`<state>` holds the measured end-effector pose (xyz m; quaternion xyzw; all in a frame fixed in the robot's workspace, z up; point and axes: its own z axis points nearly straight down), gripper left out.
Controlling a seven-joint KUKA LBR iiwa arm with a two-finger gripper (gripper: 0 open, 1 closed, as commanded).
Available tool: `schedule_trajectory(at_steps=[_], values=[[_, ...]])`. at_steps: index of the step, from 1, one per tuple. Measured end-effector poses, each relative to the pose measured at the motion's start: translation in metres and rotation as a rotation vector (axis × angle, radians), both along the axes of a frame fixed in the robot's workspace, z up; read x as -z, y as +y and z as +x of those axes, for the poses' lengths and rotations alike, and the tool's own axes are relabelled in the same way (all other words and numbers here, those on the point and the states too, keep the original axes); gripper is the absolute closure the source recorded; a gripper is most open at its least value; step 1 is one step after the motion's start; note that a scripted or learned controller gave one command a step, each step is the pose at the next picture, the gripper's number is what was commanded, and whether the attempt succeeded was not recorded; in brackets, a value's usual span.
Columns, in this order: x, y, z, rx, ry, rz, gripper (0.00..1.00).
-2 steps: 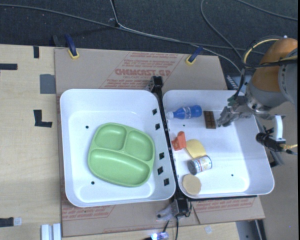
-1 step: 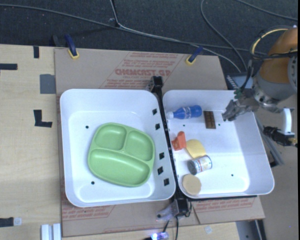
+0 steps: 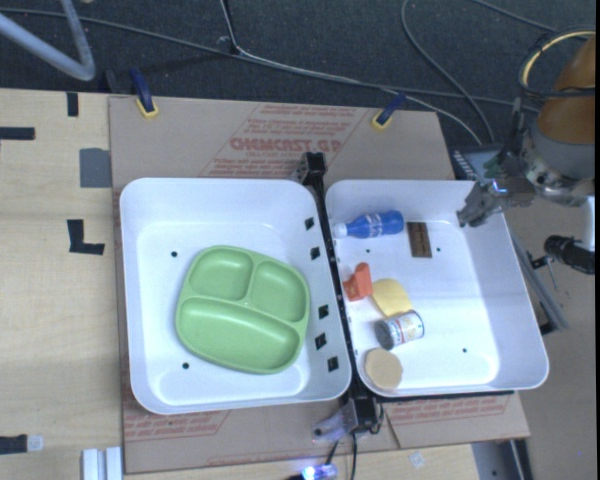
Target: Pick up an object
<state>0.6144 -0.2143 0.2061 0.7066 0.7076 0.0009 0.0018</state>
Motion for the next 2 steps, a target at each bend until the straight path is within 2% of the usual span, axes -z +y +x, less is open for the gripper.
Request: schedule_trajectory(at_steps=[1,2], values=[[-0.018,0.000,0.001,0.000,0.003,0.001,1.00],[-0.027,0.059,-0.006,-0.004,0.004,0.003,1.00]])
